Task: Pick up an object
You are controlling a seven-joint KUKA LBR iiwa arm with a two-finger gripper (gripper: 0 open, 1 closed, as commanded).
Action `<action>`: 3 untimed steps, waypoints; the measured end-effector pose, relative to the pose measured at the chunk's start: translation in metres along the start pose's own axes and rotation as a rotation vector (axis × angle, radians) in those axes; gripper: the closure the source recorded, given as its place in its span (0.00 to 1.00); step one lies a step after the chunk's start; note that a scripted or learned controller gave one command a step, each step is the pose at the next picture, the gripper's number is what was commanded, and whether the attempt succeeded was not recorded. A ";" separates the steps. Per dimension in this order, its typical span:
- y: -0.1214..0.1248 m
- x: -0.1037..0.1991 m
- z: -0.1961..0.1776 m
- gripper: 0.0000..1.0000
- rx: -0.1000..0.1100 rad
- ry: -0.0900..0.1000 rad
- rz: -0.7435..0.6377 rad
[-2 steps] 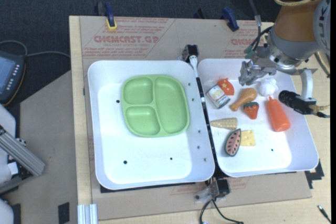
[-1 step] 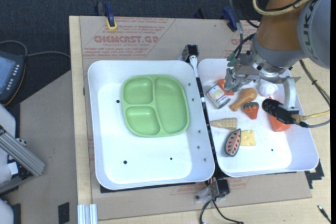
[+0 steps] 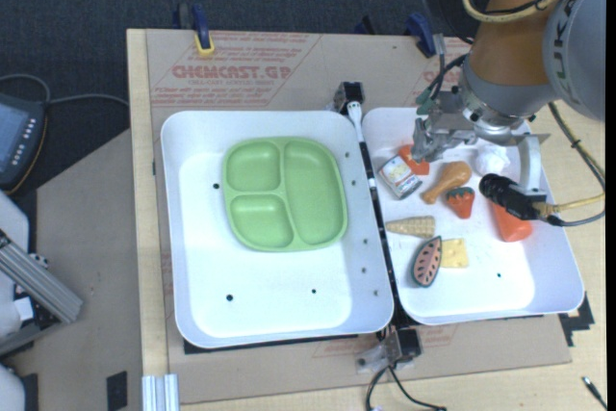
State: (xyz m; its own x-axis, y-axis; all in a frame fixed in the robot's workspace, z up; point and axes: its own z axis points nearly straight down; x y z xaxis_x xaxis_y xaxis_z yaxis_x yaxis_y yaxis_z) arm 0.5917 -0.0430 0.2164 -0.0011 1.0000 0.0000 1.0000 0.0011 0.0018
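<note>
At back of right bin (image 3: 539, 298), jaws over toys (image 3: 448, 178) — bare floor (front edge)

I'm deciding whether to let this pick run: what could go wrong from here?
The end effector hangs over a tight cluster: small can, orange-red piece and drumstick lie close together, so it may shove one aside or catch two. The can sits near the inner wall of the right bin, which might crowd a grasp there.

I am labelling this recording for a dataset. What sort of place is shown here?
Probably a robotics lab test bench, not a kitchen: a robot arm reaches over the right white bin, its food, such as the corn cob, looks like toys, and blue clamps hold the board beneath.
</note>
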 end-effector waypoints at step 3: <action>-0.006 0.000 -0.018 1.00 0.000 0.000 0.000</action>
